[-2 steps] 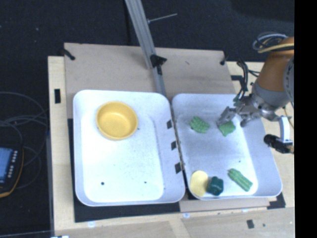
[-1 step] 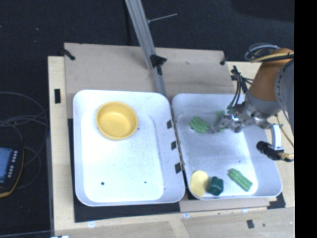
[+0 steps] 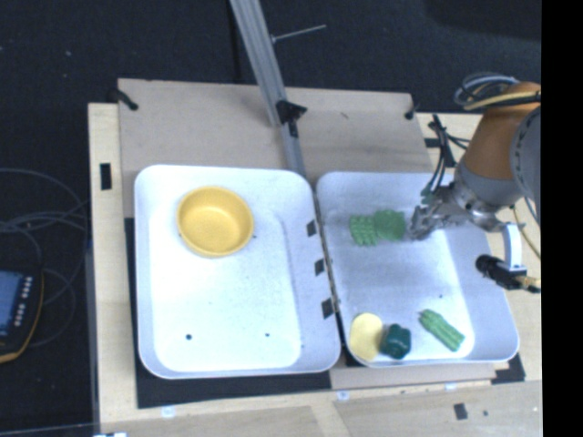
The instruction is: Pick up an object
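Observation:
In the right bin (image 3: 474,335), a light green ridged object (image 3: 376,227) lies near the far side. My gripper (image 3: 423,220) is low in that bin, just to the right of this object and close to its edge; whether they touch is unclear. Along the bin's near edge lie a pale yellow round object (image 3: 365,333), a small dark green object (image 3: 396,341) touching it, and a green elongated ridged piece (image 3: 442,329). A yellow bowl (image 3: 215,221) stands upright in the left bin (image 3: 228,335).
A grey metal post (image 3: 264,57) slants down from the top to the far end of the divider between the bins. The arm's orange band (image 3: 496,144) hangs over the right bin's far right corner. A handheld pendant (image 3: 16,308) lies off the bench at left.

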You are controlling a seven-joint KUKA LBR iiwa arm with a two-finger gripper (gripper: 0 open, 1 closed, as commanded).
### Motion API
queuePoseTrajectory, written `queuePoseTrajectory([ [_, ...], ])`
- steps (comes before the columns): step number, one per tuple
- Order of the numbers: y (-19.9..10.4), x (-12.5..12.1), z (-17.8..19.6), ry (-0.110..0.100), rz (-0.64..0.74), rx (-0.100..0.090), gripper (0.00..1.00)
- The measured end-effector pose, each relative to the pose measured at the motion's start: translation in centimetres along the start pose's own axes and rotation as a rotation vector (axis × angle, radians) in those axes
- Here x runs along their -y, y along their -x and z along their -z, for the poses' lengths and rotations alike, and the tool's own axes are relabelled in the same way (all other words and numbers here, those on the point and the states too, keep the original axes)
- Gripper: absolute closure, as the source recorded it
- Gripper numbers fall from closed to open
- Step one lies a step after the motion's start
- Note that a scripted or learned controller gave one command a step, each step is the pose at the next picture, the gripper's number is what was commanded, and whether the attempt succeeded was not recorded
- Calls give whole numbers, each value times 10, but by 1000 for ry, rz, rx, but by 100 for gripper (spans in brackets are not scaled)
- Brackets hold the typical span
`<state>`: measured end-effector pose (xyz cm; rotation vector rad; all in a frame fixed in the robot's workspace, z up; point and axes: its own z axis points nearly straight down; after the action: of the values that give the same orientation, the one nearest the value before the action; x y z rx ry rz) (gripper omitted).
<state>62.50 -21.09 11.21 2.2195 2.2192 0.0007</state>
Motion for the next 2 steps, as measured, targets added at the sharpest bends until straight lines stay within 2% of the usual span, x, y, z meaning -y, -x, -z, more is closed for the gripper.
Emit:
queuePoseTrajectory([
  [1, 1, -2, 43, 2, 0, -1, 100],
  [2, -5, -3, 104, 4, 1, -1, 100],
])
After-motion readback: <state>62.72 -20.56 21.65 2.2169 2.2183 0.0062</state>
